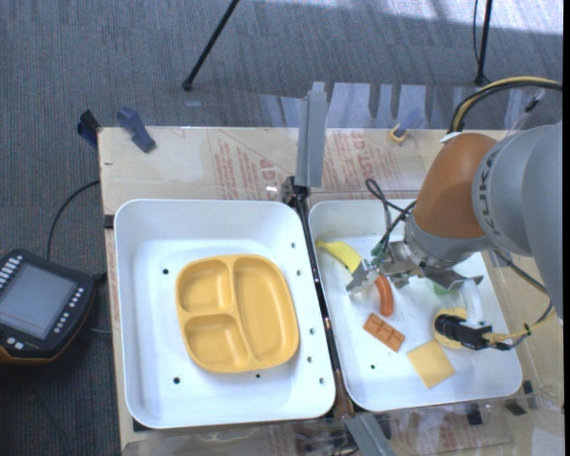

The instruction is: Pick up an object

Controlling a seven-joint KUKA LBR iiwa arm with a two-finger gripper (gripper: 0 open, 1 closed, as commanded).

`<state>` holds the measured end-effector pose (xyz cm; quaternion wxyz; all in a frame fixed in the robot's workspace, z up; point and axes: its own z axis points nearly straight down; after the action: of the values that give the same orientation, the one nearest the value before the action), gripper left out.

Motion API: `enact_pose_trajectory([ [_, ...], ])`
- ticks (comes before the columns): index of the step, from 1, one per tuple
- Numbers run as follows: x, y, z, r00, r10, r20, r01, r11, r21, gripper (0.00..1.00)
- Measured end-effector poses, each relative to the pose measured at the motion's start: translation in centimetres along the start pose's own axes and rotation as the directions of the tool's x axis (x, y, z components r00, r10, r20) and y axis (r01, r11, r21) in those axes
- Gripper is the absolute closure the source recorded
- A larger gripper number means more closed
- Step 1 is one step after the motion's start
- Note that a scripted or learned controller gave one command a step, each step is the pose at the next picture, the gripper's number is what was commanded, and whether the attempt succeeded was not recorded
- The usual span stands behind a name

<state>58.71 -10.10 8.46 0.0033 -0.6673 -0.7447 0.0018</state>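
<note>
Fingers (372,275) sat low in the right bin (499,373), apart, w/ nothing between them. Orange sausage (387,295) lay just beside the tips, banana (342,253) just behind, approx. touching.

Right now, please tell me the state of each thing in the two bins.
Yellow divided plate: flat in the left bin, right way up.
Banana: lying in the right bin.
Sausage: lying by the gripper.
Orange waffle piece: flat.
Cheese slice: flat.
</note>
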Motion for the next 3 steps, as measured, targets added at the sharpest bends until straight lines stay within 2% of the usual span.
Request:
enact_pose_trajectory([
  [1, 6.3, 0.5, -10.8, 0.997, -0.075, 0.003, 0.075, 0.997, -0.018, 0.00],
  [2, 0.5, 2.4, -2.7, 0.998, -0.070, 0.001, 0.070, 0.998, 0.005, 0.00],
  [3, 0.6, 2.7, -4.2, 0.998, -0.069, 0.000, 0.069, 0.998, -0.004, 1.00],
])
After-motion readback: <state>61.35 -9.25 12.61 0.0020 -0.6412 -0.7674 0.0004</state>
